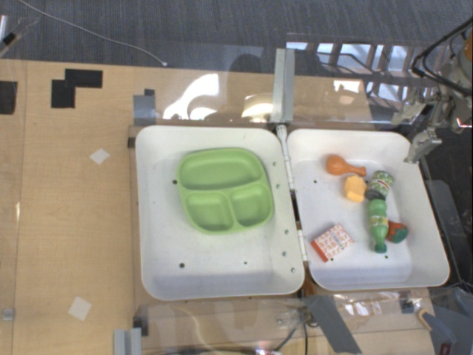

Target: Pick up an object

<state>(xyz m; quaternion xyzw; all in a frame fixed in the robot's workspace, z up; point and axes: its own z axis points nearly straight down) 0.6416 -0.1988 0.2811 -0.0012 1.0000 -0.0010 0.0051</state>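
Red-and-white patterned box (pixel 332 242), tilted, green bottle (pixel 378 224) just right

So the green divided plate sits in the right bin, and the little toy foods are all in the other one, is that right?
Not quite. The camera view shows the green divided plate in the left bin, not the right. The little toy foods, such as the green bottle and the orange drumstick, are indeed all in the other one, the right bin.
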